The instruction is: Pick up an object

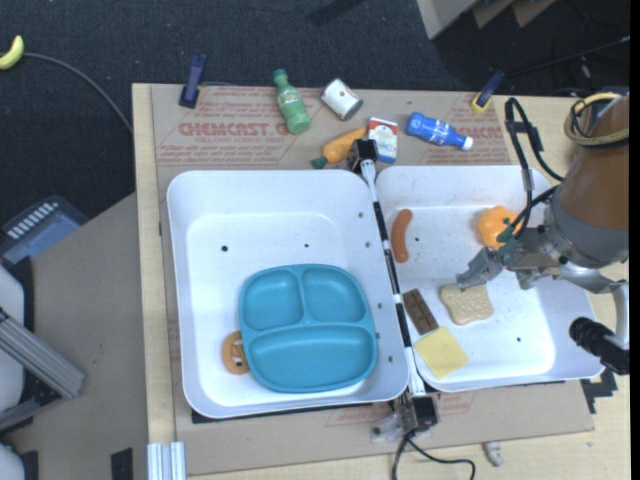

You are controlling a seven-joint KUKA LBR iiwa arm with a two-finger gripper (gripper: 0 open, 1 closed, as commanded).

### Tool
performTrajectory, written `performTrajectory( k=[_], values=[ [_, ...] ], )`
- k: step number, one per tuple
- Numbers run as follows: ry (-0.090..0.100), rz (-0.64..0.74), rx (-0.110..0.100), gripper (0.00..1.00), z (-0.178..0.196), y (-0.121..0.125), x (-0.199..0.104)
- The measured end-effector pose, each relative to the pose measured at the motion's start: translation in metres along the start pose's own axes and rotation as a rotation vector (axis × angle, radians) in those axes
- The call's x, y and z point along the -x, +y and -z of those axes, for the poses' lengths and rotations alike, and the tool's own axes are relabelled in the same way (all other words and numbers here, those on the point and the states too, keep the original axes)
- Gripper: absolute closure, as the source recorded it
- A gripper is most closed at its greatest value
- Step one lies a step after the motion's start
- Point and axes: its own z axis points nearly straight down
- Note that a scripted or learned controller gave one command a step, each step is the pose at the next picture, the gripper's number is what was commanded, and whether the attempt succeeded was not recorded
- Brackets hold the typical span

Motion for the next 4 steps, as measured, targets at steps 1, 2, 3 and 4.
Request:
performTrajectory(
  k=[1, 2, 3, 4],
  values=[
    [-0.002, -0.001, 0.003, 0.00, -0.051, 0.057, 0.060],
    [-0.001, 0.000, 0.001, 0.00, -0.135, 0.114, 0.094],
    [-0.002, 0.001, 0.004, 0.00, -0.133, 0.182, 0.078],
    [-0.005, 0.002, 0.007, 1.00, -0.123, 0.182, 0.078]
  ],
)
